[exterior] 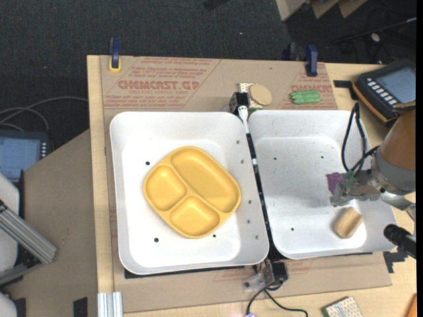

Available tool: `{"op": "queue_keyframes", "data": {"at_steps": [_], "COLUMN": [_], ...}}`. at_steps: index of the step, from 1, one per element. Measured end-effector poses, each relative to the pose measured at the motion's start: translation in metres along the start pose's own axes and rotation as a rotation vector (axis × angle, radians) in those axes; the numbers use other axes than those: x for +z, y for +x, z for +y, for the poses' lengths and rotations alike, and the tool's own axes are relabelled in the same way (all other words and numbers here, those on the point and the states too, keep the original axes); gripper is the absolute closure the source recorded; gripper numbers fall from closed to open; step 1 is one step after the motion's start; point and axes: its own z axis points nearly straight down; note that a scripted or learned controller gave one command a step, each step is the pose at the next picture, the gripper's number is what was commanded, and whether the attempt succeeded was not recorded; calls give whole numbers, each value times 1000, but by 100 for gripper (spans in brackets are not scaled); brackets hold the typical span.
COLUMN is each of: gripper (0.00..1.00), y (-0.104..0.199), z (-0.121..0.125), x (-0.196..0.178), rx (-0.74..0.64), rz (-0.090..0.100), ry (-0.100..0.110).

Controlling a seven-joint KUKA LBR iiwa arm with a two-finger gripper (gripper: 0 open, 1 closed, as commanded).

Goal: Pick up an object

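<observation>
While you look down on the bench from the one camera, you see two shallow white bins side by side: the left bin (pixel 132 243) holds a yellow plastic plate with three compartments (pixel 191 191), and the right bin (pixel 291 243) carries the work. At the right edge of the frame the grey arm with its orange band (pixel 402 152) leans in over the right bin, and the gripper (pixel 345 189) sits low at the bin's right middle. Just below it lies a tan, rounded block-like object (pixel 347 223), resting on the bin floor near the lower right corner, close to the gripper but apart from it as far as you can judge. A small purple piece (pixel 335 180) shows at the gripper's left side, touching or overlapping it in the picture.

You are most likely in the reach-and-close step, with nothing yet lifted. The next move calls for settling squarely over one object, closing firmly, then rising straight up.

Treat several things as uncertain: the pincer's opening cannot be told, since the wrist body covers it. Whether the purple piece is gripped, or merely lies beside the tool, is equally unclear. The arm's upper part is cut off at the frame's right.
</observation>
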Motion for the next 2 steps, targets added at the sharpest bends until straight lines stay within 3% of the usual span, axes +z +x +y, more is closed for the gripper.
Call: {"op": "queue_keyframes", "data": {"at_steps": [1,2], "gripper": [100,100], "y": [73,171], "z": [96,118], "x": [38,-61], "rx": [-14,-14], "rz": [-1,0], "ry": [-14,-19]}}
